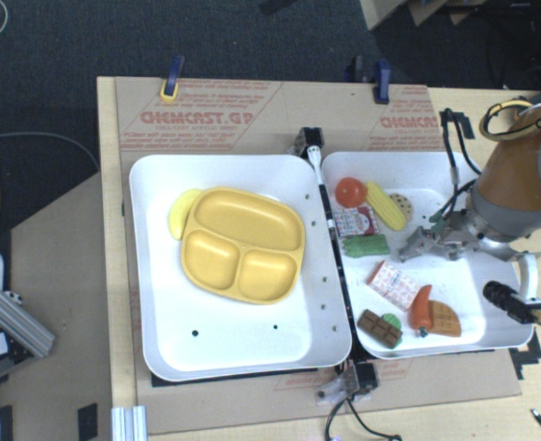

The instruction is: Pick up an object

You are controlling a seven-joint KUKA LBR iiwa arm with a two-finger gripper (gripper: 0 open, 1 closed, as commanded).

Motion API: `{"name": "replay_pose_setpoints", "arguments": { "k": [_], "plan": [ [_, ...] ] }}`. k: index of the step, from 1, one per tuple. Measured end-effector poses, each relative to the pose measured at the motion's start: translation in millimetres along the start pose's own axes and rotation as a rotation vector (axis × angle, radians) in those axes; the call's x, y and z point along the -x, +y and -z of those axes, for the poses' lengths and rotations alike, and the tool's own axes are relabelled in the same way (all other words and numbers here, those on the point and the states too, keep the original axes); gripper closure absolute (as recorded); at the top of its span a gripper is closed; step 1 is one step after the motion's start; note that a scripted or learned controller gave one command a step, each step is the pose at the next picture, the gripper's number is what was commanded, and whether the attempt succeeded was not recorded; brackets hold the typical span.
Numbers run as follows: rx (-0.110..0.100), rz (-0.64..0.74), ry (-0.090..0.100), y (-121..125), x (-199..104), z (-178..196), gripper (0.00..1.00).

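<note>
Nearest the camera, a chocolate piece (378,327) lies by the near rim of the right bin (500,338), with a carrot (421,308) and a waffle (444,320) just beside it. I see the gripper (417,244) low in that bin, its fingers spread and holding nothing, tips near the green block (366,244) and just beyond the red-and-white packet (396,284). Corn (386,206) and a tomato (350,192) sit further back. Beside the right bin, the left bin (160,274) holds a yellow tray (242,244). My read: approach step; next, settle over one item and close.
</note>
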State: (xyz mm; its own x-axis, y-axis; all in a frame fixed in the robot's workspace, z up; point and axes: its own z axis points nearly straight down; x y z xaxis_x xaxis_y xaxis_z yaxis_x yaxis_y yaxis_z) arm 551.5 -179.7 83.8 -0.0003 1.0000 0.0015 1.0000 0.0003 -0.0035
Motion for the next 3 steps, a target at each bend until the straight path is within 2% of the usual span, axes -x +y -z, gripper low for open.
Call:
{"name": "replay_pose_setpoints", "arguments": {
  "k": [1,3],
  "plan": [
    [0.003,-0.001,-0.002,0.4,0.6,11.4,1.00],
    [0.011,0.001,-0.005,7.6,-2.4,136.6,1.00]
  ]
}}
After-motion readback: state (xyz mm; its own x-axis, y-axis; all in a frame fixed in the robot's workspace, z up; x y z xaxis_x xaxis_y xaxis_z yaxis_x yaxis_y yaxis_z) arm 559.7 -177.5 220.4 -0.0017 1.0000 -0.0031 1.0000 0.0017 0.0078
